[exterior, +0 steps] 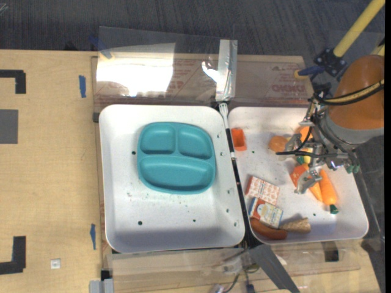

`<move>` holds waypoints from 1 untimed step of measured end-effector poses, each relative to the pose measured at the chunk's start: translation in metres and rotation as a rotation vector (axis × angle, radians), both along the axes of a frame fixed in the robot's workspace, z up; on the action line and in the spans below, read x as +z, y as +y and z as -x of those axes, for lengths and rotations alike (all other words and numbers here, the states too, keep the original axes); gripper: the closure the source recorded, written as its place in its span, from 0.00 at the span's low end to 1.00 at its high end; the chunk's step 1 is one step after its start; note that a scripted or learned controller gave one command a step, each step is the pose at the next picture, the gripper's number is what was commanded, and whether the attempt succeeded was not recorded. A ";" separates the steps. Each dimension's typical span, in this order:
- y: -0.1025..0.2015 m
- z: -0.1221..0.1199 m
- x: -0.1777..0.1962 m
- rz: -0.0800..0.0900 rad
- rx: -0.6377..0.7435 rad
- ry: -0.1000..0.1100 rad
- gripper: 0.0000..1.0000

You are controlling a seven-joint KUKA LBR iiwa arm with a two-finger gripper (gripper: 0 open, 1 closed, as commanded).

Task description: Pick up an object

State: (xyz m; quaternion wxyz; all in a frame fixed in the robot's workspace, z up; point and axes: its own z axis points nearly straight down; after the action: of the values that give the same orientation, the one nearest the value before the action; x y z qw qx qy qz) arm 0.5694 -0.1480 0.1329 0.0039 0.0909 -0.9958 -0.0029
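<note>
My gripper hangs low over the right bin, at its right-middle part. Directly under and beside it lie orange toy pieces: a carrot with a green tip and another orange piece just left of the fingers. I cannot tell whether anything sits between the fingers. A round orange object lies further left. An orange block rests by the bin's left wall. A printed carton and a smaller printed packet lie near the front left.
A brown sausage-like piece and a tan bread-like piece lie at the right bin's front edge. The left bin holds a teal divided plate. Cables trail around the wrist.
</note>
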 end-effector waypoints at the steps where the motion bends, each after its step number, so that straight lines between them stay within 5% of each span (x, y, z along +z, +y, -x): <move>1: -0.029 0.028 -0.044 0.005 0.015 -0.020 0.00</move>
State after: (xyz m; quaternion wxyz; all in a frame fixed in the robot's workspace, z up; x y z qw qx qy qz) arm 0.5411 -0.1770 0.0886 -0.0057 0.0981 -0.9952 0.0005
